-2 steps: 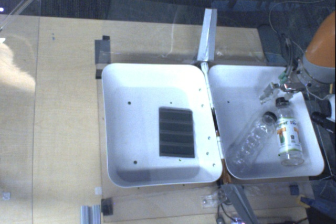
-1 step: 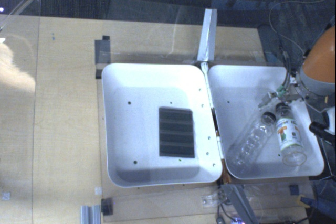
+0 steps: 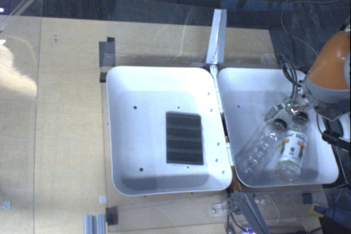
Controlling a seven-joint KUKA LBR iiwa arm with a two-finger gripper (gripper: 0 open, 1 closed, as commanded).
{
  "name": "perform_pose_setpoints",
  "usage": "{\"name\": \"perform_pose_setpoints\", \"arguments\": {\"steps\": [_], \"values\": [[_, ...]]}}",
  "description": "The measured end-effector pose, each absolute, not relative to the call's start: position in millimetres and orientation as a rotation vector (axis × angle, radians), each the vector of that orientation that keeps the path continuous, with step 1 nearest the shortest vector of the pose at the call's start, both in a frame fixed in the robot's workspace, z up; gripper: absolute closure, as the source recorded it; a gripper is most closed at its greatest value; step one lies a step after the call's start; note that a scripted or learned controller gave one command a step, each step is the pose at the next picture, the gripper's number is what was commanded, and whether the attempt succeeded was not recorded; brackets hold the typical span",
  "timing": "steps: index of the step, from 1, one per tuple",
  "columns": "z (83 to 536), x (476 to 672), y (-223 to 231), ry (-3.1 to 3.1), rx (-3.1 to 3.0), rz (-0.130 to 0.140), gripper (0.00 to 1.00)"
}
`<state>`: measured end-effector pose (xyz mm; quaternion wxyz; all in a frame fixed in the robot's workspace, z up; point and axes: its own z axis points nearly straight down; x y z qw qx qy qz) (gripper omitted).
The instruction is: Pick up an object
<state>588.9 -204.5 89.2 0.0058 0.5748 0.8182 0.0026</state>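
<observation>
Two bottles (image 3: pixel 277 150) (right bin (image 3: pixel 241 90)), wall-side

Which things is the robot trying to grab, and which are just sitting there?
For the job:
- hand
- clear bottle
- labelled bottle
- right bin holding them

Just lying about:
- dark ridged pad
- left bin under it
</observation>
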Motion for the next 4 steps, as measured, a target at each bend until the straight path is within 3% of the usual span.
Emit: {"name": "perform_pose_setpoints", "arguments": {"steps": [1,2,3,4], "values": [[102,591.9,-202,2.558,1.795,0.017,1.00],[101,591.8,-202,2.558,1.795,0.017,0.00],[89,579.3,-203,2.643,1.677,0.011,0.00],[102,583.0,-200,2.638,1.671,0.021,1.00]]}}
